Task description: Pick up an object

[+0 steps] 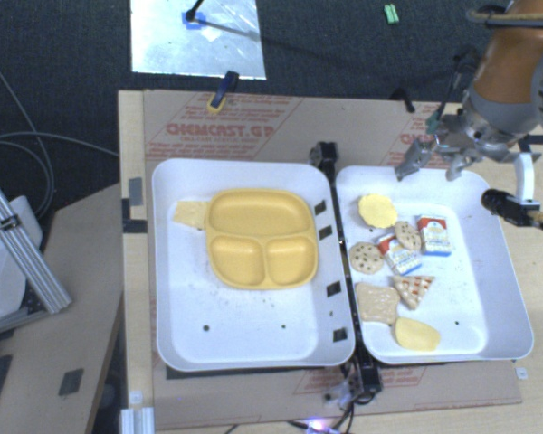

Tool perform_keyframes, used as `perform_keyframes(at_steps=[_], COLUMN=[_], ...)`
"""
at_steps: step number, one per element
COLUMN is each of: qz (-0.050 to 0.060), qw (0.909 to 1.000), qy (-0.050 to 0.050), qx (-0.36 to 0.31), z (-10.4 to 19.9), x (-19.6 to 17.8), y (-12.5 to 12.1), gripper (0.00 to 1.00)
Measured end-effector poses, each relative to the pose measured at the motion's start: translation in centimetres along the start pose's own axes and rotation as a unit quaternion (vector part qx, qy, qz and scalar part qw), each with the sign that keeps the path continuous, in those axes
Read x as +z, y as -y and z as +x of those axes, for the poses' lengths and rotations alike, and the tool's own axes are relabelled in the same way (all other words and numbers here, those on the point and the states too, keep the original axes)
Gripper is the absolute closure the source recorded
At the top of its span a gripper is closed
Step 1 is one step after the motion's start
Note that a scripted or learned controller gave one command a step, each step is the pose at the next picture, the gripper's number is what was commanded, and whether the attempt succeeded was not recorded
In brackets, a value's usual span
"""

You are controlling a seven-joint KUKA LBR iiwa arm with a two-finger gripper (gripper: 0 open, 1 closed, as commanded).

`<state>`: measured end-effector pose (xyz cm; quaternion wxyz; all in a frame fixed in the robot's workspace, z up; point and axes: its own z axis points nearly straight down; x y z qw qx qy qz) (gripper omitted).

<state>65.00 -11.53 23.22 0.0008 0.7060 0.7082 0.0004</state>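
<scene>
Grey two-finger gripper (430, 160) hovers open, empty, above right white bin (507, 269) far rim. Round yellow toy disc (377, 211) lies just below. Risk: crowded cookies, cartons beside it foul fingers.

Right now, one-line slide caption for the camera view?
Open gripper poised over the right bin's far rim, toy food clustered below; yellow divided tray in the left bin.
</scene>
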Motion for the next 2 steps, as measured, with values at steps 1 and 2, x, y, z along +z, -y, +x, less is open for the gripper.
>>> perform_keyframes(at_steps=[1,2], qz=[0.003,-0.002], qw=[1.0,1.0], qy=[-0.001,0.0], qx=[-0.002,-0.002], z=[1.6,1.5], x=[15.5,13.6], y=[-1.8,-2.0], gripper=[0.0,1.0])
